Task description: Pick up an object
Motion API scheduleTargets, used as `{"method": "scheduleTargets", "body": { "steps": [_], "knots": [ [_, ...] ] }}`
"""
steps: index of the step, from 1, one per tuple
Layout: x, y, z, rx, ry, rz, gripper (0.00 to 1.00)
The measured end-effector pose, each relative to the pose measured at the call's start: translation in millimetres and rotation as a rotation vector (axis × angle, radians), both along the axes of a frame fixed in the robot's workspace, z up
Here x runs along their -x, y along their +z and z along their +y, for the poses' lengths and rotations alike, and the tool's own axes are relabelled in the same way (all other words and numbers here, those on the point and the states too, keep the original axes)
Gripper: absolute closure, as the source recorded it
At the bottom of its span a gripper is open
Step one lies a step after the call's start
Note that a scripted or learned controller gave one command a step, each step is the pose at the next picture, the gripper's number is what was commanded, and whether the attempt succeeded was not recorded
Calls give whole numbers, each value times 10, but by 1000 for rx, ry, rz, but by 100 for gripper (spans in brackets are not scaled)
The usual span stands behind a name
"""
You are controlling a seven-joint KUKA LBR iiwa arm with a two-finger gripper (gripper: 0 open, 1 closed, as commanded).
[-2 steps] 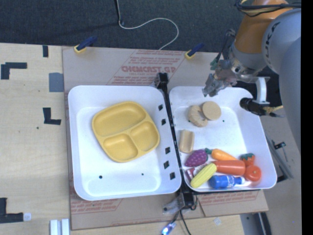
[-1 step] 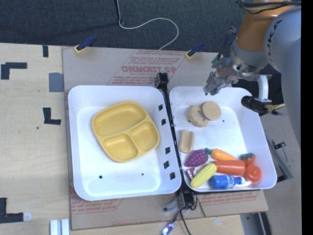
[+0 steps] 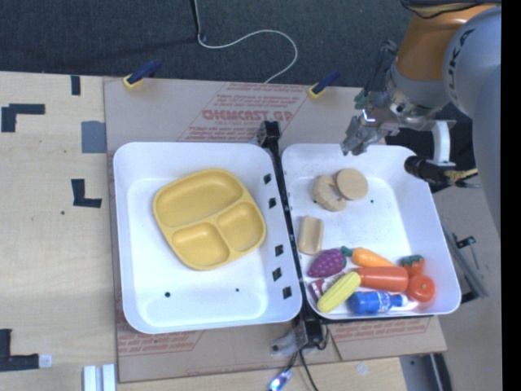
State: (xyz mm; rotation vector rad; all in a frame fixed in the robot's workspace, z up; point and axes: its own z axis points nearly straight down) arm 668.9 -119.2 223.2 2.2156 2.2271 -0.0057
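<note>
The grey arm's jaws (image 3: 358, 141), state unclear, hover at the toy-filled right white bin's (image 3: 423, 210) twelve o'clock rim; the left white bin (image 3: 134, 218) holds a yellow divided plastic tray (image 3: 209, 217).

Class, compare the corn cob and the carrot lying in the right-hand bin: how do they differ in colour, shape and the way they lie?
The corn cob is pale yellow; the carrot is orange.
The corn cob is a blunt, bumpy cylinder; the carrot is smooth and tapers to a point.
The corn cob lies on a diagonal at the near edge of the right bin; the carrot lies nearly level, farther back.
Both are toy foods lying flat in the same cluster.
</note>
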Motion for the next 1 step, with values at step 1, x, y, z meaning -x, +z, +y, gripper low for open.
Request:
{"method": "scheduleTargets", "body": {
  "steps": [1],
  "knots": [
    [10, -137, -125, -1, -5, 0, 100]
  ]
}}
